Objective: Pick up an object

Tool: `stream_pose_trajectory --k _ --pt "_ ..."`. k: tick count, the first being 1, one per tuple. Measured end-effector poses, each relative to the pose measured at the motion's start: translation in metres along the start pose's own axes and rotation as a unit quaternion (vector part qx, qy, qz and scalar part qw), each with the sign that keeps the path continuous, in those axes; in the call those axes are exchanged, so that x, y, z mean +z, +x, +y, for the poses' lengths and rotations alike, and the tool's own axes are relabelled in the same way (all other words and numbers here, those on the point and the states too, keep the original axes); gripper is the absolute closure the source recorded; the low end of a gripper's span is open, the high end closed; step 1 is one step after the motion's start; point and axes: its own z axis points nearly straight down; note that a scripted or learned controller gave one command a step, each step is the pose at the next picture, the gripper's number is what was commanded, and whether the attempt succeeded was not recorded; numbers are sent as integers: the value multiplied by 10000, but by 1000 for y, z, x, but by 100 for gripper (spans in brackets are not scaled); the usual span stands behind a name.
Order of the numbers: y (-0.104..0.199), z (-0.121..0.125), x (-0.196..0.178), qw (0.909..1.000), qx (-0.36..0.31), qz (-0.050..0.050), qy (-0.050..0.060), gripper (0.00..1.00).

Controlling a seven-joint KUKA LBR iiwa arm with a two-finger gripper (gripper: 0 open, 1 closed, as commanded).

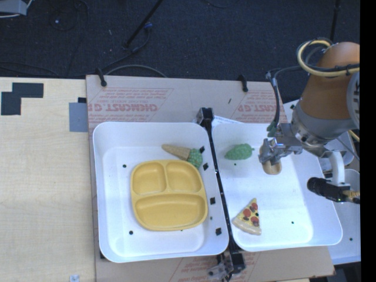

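My gripper hangs over the upper middle of the right bin, reaching in from the right. A small tan rounded object sits between its fingertips, and the gripper is shut on it. Just left of it on the bin floor lies a green leafy toy. A pizza slice rests near the bin's front left.
The left bin holds a yellow divided plate and a cone with a green top behind it. A black divider clip runs between the bins. Another black fitting sits at the right bin's right rim.
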Motion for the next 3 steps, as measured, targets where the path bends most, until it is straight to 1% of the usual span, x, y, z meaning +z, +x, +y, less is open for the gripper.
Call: stream_pose_trajectory --k 1,2,3 --pt "62 8 11 10000 0 -3 18 100" --pt "112 23 8 10000 1 -7 4 100" --pt "162 29 26 10000 3 -13 22 100"
